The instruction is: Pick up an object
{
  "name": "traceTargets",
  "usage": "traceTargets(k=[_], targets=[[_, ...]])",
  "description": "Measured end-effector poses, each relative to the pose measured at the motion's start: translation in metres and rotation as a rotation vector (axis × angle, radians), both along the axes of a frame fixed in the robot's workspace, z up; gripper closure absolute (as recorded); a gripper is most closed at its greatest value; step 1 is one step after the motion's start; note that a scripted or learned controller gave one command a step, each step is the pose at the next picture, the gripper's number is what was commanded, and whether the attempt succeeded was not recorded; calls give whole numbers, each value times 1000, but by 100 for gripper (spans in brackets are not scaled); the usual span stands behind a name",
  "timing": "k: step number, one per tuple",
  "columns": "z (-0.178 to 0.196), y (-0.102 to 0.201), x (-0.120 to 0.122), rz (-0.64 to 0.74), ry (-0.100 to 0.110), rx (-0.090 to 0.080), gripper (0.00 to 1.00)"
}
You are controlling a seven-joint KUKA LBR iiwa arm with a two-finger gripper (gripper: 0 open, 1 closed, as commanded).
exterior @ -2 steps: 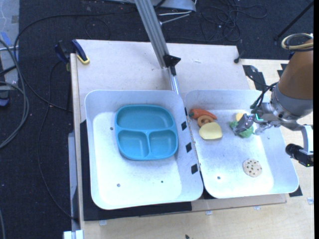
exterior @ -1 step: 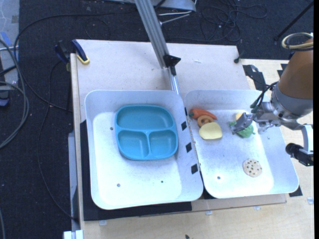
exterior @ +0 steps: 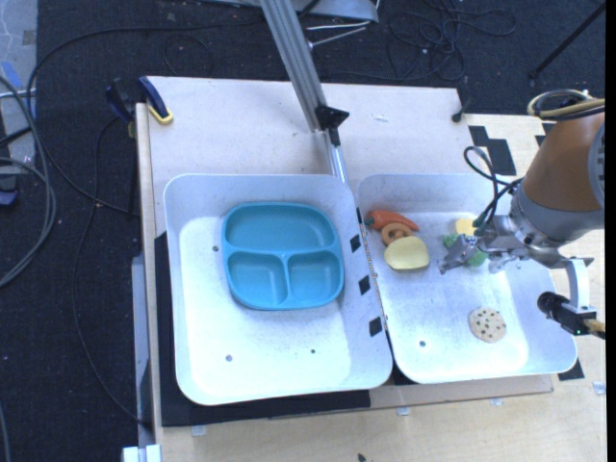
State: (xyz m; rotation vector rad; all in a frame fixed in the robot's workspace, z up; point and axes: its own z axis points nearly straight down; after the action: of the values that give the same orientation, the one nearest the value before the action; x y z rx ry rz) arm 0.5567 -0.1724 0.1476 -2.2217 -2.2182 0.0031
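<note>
1. White plastic right bin (exterior: 539, 354) holds the candidates. Nearest the camera lies a cookie (exterior: 488, 324), tan with dark chips, flat on the bin floor and well apart from everything else. Judged light, stiff and thin; little edge to catch, so a pinch across its rim looks awkward.
2. Further in, the gripper (exterior: 464, 254) sits low over the bin with a small green item (exterior: 452, 242) and a yellow piece (exterior: 466, 226) just beside it. Jaws: cannot tell whether released or clenched, since the tips blur into the clutter.
3. Left of that, a pale yellow rounded object (exterior: 407, 253), possibly a toy potato or apple slice. Judged light, smooth, somewhat slippery; take it across its narrow width.
4. Touching its far side, an orange carrot-like piece (exterior: 393, 221). Judged rigid; grip mid-length.
5. Left bin (exterior: 192, 354) carries a blue divided plate (exterior: 284, 255): broad, hard to pinch except at the rim.
</note>
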Motion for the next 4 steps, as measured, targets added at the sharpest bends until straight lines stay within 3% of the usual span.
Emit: traceTargets(k=[1,2,4], targets=[[-53,1,-1,1,1,1,0],[-41,0,0,0,-4,-1,100],[63,-3,-4,3,-7,-2,100]])
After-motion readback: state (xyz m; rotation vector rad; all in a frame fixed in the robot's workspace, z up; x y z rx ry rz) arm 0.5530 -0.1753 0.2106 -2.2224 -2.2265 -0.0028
